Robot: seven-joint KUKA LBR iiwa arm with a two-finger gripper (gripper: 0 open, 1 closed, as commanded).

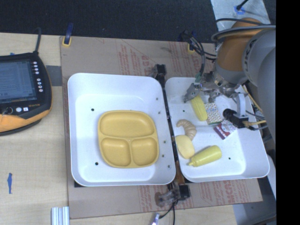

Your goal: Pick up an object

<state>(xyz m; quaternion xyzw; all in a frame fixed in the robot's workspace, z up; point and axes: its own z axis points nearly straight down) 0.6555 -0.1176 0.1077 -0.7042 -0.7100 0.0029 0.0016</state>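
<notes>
My gripper (201, 93) hangs over the back of the right bin (255, 165), fingers spread apart and open. Just below it lies a yellow corn cob (199, 109) on the bin floor, its far end close to the fingertips; I cannot tell whether they touch it. A tan croissant (187, 127) lies left of centre. Nearer the front sit a pale yellow lemon (184, 146) and a yellow squeeze bottle (205, 156) on its side. A patterned packet (212, 112) and a red-and-white packet (225, 128) lie right of the corn.
The left bin (79, 125) holds a yellow divided tray (127, 138). A teach pendant (21, 90) rests on the bench at far left. The arm's body and cables crowd the right bin's back right corner.
</notes>
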